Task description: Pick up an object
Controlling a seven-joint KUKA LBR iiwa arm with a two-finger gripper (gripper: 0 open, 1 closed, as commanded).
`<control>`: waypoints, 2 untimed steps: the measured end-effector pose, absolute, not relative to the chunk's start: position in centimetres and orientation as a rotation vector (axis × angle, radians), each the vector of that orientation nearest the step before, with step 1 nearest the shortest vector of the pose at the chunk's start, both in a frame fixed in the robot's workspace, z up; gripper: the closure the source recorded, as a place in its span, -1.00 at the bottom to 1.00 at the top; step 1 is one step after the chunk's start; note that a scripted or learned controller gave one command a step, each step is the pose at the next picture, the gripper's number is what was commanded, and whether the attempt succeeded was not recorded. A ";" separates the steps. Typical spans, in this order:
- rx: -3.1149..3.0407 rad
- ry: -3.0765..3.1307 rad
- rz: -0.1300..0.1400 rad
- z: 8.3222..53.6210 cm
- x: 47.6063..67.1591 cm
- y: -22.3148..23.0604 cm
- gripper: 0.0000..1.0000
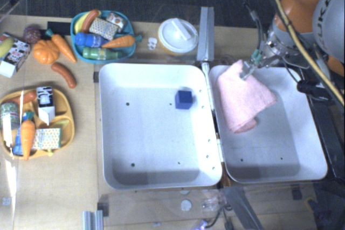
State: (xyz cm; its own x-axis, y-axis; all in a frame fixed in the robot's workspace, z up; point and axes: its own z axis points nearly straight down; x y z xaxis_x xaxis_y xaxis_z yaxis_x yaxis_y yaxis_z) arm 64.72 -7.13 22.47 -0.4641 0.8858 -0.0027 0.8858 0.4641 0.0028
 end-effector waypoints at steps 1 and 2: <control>1.632 2.678 0.003 26.2 66.7 -10.8 1.00; 1.519 2.749 0.001 18.3 60.4 -9.1 1.00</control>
